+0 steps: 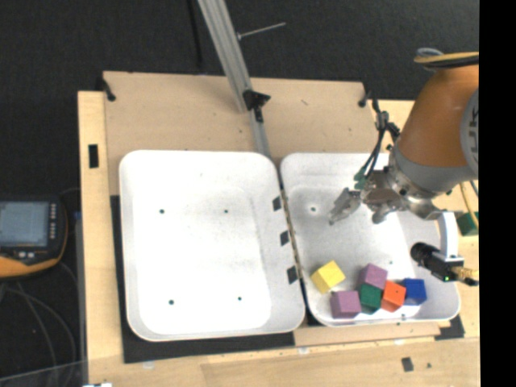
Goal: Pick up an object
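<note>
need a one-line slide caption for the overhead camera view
KUKA arm's gripper hovers open above the right white bin, away from the small coloured blocks clustered at its near edge.

A broad orange band (pixel 439 111) wraps the arm, and directly below the band sits a grey wrist section (pixel 431 172). Thin dark cables (pixel 379 139) run along the band's left edge. Beneath the wrist, the metal gripper (pixel 361 204) is grey.
</note>
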